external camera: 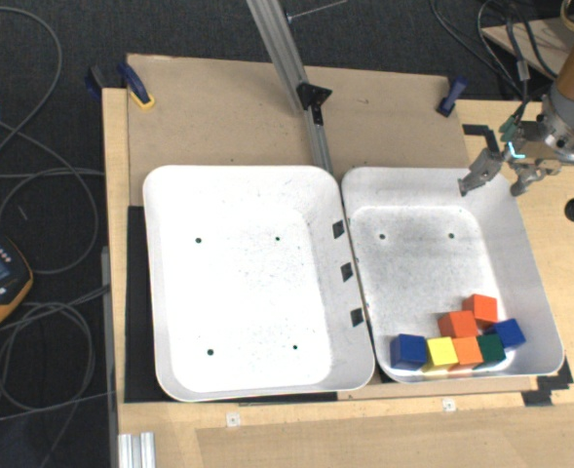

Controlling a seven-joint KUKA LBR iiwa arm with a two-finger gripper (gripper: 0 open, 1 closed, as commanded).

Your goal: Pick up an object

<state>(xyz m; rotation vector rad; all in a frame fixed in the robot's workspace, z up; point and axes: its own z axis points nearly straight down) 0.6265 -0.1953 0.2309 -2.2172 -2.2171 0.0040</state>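
Blocks untouched, picking not yet begun.

Nearest us, in the lower right of the frame, we see the blocks (459,339) huddled in the near corner of the right bin (418,252): blue, yellow, orange, green and a reddish one, small cubes pressed side against side, some touching the bin wall. Farther back, at the upper right, our gripper (496,176) hangs over the bin's far rim, fingers spread apart and grasping nothing, well apart from the blocks. We judge the whole task remains: reach, descend, close, lift.
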